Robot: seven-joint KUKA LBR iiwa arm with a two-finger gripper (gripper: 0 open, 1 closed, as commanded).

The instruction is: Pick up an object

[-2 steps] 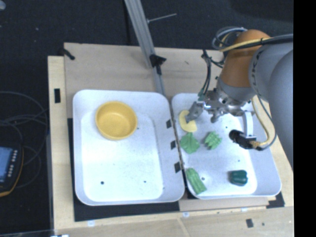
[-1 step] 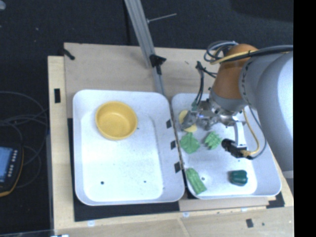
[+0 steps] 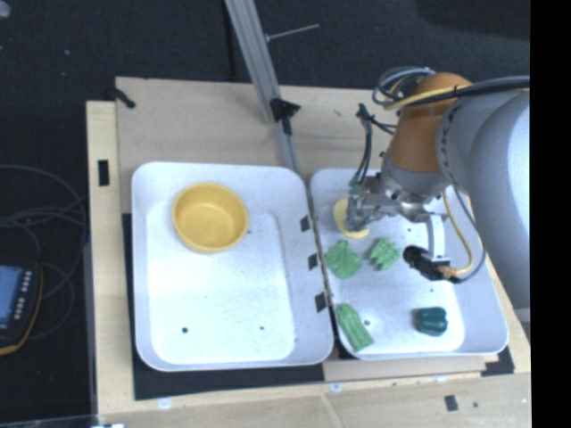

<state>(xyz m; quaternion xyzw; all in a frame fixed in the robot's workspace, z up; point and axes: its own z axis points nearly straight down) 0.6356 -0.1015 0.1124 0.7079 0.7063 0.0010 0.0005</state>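
Camera view: grey arm with orange band [image 3: 417,141] comes in from the right, wrist angled down over the right shallow white plastic bin [image 3: 482,328]. Claw [image 3: 357,214] sits low at that bin's upper-left area, right over a pale yellow round object [image 3: 351,224] and partly covering it. Can't tell whether the claw touches it, and can't tell if the claw is spread or closed from this angle; nothing visibly between the fingers.

Other contents of the right bin: light green lumpy piece [image 3: 343,259] just below the yellow one, near the bin's left wall. Small green ridged piece [image 3: 384,254] just beside it to the right, apart from it. Green elongated ridged piece [image 3: 355,326] lies at the lower-left corner, tilted. Dark green rounded block [image 3: 431,321] sits near the lower-right, well apart from the rest.

Left shallow white plastic bin [image 3: 223,328] holds 1 yellow round plastic bowl [image 3: 210,218], upright, in its upper-left part. The 2 bins sit side by side, edges touching, on the light wooden desk [image 3: 196,105]. Grey metal pole [image 3: 254,52] rises slanted from behind the bins.
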